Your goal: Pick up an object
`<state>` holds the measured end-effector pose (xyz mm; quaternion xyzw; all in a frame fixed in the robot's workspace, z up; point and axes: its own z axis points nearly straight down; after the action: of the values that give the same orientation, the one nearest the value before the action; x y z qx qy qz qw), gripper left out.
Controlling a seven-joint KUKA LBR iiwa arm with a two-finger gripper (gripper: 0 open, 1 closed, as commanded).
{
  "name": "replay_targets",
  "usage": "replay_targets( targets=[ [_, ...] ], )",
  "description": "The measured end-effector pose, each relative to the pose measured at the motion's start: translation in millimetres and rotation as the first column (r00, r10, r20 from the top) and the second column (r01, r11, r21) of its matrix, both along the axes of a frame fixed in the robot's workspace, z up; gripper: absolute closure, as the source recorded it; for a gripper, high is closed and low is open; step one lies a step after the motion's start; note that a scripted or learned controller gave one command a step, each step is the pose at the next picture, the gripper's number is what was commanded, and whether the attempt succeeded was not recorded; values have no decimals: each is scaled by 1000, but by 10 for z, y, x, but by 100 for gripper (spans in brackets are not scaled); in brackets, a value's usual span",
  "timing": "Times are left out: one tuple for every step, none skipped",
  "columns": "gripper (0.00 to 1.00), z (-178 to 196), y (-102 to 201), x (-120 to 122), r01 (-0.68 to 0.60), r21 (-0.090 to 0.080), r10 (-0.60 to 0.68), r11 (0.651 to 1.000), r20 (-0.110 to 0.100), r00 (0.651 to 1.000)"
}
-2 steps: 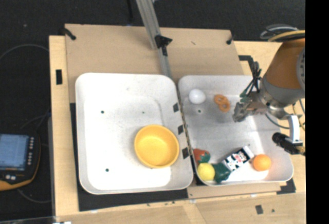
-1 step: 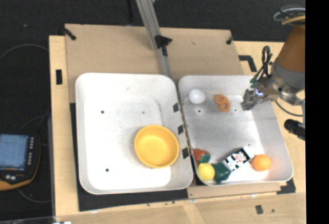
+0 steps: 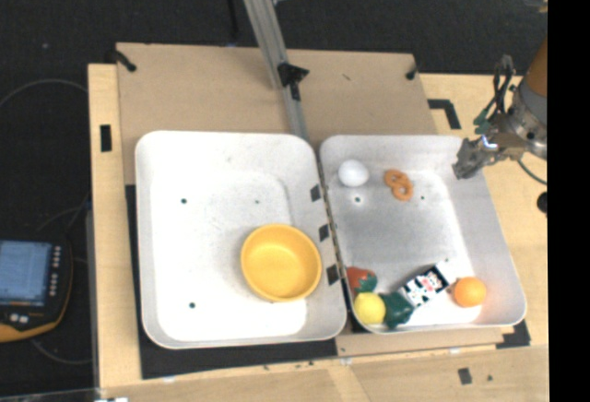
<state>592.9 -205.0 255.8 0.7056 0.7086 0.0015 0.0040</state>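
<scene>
The right bin (image 3: pixel 461 234) holds a white ball (image 3: pixel 352 173) and an orange pretzel-shaped piece (image 3: pixel 399 184) near its far wall. Along its near wall lie a red piece (image 3: pixel 359 279), a yellow lemon (image 3: pixel 370 307), a dark green piece (image 3: pixel 398 308), a black-and-white box (image 3: pixel 425 286) and an orange ball (image 3: pixel 468 291). My gripper (image 3: pixel 467 158) hangs over the far right corner of that bin, well to the right of the pretzel piece and apart from every object. Nothing shows in its grasp.
A yellow bowl (image 3: pixel 280 261) sits in the left bin (image 3: pixel 184 206) near the divide. A slanted metal post (image 3: pixel 267 22) rises behind the bins. A handheld pendant (image 3: pixel 32 285) lies off the bench at the left.
</scene>
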Motion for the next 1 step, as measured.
replay_targets(
  targets=[
    [100,94,-4,8,-2,2,2,1000,-6,1000]
  ],
)
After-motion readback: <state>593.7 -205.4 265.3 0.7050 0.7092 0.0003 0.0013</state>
